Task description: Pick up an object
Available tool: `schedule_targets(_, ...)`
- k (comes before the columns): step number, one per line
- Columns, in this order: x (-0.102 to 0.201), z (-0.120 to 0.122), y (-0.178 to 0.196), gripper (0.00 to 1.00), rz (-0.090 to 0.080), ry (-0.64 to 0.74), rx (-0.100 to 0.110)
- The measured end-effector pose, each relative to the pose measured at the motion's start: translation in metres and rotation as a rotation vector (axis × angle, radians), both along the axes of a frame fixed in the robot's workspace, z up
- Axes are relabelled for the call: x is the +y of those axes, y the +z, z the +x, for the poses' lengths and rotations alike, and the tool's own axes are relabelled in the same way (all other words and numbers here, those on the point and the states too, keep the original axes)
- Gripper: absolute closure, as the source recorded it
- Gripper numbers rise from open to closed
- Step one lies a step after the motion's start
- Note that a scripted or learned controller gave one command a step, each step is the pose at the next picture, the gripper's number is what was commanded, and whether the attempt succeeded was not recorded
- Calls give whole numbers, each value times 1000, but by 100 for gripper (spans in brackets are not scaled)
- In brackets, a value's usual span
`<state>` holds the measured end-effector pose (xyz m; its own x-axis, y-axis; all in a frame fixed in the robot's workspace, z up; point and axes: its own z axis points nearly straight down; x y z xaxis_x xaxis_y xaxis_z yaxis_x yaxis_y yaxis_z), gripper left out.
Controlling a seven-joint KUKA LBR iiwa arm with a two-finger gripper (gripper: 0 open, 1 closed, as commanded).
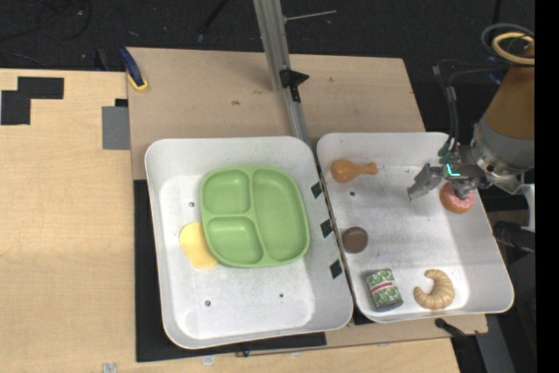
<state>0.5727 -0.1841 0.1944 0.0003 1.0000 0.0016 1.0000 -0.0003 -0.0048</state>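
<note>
Right bin [489, 297], near edge: croissant [436, 288] by the near right corner, green can [383, 289] beside it. Mid-floor: brown round piece [354, 238]. Far left corner: chicken drumstick [352, 170]. At the right wall, gripper [444, 184] sits low, fingers spread, nothing between them; reddish round object [457, 199] just beside it, the likely pick. Left bin [175, 310]: green divided plate [255, 216] partly over a yellow piece [196, 245].

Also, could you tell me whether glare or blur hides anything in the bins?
Camera view: even lighting, no strong glare on the white right bin; the grey two-finger gripper is small and soft, and the reddish round object beside it is blurry.
</note>
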Motion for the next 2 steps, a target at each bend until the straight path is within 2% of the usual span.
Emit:
schedule_targets(1, 0, 1, 1, 0, 0, 0, -2)
schedule_targets(2, -6, -6, -59, 0, 0, 0, 3)
